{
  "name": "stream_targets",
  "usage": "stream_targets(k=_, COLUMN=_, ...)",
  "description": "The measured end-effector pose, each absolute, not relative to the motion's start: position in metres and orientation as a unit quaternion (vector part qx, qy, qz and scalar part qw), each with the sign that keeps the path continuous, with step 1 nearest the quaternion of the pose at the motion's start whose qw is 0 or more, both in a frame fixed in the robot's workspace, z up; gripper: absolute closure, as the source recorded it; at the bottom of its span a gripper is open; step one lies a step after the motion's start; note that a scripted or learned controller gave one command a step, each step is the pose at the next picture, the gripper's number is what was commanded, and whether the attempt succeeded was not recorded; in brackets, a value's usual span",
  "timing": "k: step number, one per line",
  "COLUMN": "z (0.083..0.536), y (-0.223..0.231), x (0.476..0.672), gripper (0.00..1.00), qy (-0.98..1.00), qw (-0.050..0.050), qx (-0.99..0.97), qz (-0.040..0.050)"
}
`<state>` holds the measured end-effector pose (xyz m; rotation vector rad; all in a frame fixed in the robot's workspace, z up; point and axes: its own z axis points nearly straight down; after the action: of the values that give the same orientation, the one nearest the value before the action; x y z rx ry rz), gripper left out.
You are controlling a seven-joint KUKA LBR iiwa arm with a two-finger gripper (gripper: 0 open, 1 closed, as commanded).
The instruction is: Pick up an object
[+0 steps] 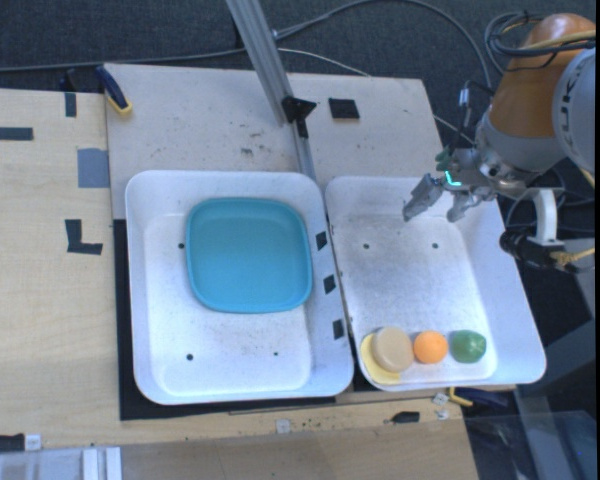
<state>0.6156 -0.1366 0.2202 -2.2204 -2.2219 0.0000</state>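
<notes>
Your claw hangs released, its two fingers spread with nothing between them, over the far end of the right bin. You are in the approach step; no grasp has begun. The candidates lie well apart from the claw, lined along the near wall of the same bin: a tan puck resting on something yellow, an orange ball just beside it, then a green ball. Farther off, to the claw's side, a blue plate sits in the left bin. Next, I judge, you must travel toward that near wall, centre over one piece and descend; they sit close together, so a neighbour could be nudged.
</notes>
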Motion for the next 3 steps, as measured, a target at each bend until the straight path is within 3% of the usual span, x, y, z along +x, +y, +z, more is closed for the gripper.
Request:
stream_targets(k=1, z=0.22, y=-0.137, x=0.616, gripper=0.0, qy=-0.707, qw=0.0, qx=-0.707, qz=0.0001)
stream_targets(k=3, z=0.132, y=-0.134, x=0.617, gripper=0.0, qy=-0.707, qw=0.002, qx=-0.707, qz=0.0014)
